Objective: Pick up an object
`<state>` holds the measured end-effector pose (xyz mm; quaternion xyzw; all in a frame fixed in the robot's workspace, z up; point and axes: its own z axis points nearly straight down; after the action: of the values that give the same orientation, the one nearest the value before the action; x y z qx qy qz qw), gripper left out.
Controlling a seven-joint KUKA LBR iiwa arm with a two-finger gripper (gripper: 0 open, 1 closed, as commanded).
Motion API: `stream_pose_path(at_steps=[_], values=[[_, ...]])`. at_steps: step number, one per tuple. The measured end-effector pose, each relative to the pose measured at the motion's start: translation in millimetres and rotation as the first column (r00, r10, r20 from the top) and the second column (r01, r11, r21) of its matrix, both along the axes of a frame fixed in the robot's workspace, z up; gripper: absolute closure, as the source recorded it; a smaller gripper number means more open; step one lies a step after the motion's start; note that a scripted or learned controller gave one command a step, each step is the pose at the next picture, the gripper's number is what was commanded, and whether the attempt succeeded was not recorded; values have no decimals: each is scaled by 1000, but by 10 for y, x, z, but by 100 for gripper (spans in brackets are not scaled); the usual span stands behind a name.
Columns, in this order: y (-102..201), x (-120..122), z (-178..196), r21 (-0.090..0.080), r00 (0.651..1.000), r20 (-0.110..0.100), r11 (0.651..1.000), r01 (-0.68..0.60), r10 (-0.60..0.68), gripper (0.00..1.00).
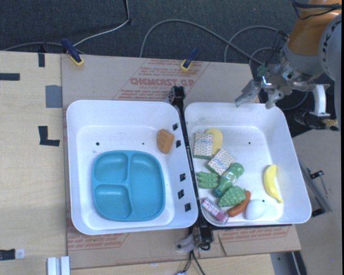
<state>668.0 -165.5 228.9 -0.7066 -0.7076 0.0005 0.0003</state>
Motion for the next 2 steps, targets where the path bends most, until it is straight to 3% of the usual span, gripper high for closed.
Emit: stream_pose_path(at_steps=[1, 2], values=[[682, -60, -899, 1, 1000, -3, 1000, -1, 1, 0], [693, -213, -1393, 2, 1000, 10, 1000, -1, 1, 0]])
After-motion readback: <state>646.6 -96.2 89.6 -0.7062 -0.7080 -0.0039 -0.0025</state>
